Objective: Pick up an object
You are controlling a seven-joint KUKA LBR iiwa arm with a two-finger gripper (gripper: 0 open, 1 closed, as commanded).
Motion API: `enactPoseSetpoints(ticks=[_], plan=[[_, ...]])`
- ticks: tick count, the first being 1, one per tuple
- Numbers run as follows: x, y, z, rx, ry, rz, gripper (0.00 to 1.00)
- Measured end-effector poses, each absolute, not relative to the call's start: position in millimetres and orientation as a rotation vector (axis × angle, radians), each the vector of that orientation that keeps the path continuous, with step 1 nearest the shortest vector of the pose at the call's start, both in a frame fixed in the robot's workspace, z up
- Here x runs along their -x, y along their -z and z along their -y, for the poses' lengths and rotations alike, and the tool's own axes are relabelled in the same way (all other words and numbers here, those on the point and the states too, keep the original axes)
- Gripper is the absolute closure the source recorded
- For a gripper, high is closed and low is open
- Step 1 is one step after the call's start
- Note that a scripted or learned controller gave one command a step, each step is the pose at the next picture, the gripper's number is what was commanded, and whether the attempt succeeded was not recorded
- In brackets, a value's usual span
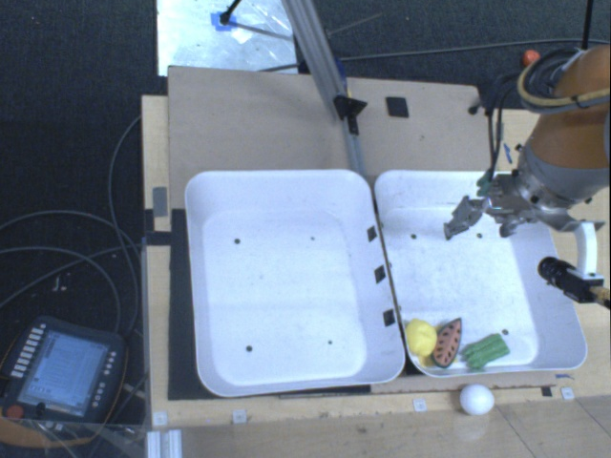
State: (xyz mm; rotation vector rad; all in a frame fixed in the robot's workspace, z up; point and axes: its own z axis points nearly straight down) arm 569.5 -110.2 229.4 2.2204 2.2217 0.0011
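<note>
Three small objects lie in the right bin's [477,284] near corner: a yellow lump [421,336], a brown-red piece [447,343] and a green piece [485,350], close together. My gripper [465,218] hangs over the far part of that bin, well away from them, pointing left. Its fingers look slightly apart and nothing is between them.
The left bin [286,275] sits beside the right one, with black clips [380,273] on the shared rim. A white ball [476,399] rests on the bench outside the right bin's near edge. A metal pole [320,46] slants in from the top. A teach pendant [62,370] lies at lower left.
</note>
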Motion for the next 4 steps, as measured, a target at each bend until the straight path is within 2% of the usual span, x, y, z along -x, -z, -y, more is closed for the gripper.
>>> enactPoseSetpoints(ticks=[1, 2, 3, 4], plan=[[-562.7, -182, 91, -2.221, 0.003, -2.225, 0.0], [-502.2, -195, 2, -2.215, -0.003, -2.23, 0.0], [-502.8, -205, 6, -2.22, -0.003, -2.221, 1.0], [-516.1, -187, -87, -2.216, -0.001, -2.23, 1.0]])
